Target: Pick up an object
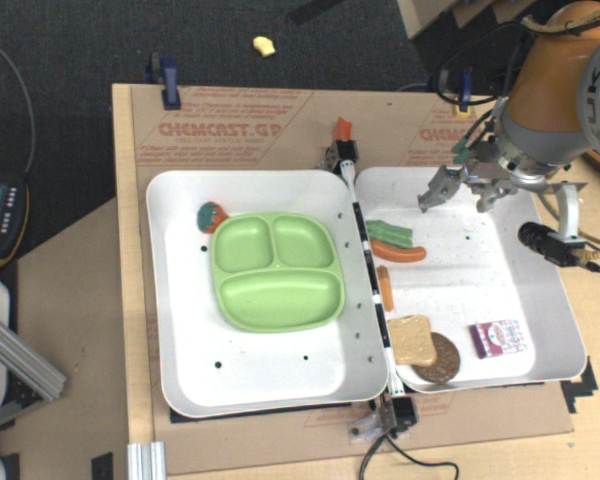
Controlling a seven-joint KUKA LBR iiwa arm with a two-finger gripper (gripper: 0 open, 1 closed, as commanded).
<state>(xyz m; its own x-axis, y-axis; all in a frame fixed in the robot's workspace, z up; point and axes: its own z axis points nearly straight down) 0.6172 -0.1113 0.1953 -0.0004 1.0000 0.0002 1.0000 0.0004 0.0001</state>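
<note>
My gripper (461, 197) hangs over the far part of the right bin (540, 298), its two fingers spread open with nothing between them. Below and to its left lie a green pepper-like piece (391, 234) and an orange sausage (401, 254), close together by the bin's left wall. A thin orange stick (385, 288) lies along that wall further forward. At the near corner a slice of bread (411, 339) overlaps a brown cookie (442, 360). A small purple and white packet (499, 339) lies at the near right.
The left bin (180, 308) holds a green divided plate (277, 271) and a small red and teal ball (212, 216) at its far left. A black divider rail (365, 258) runs between the bins. Clamps stand on the board's far edge.
</note>
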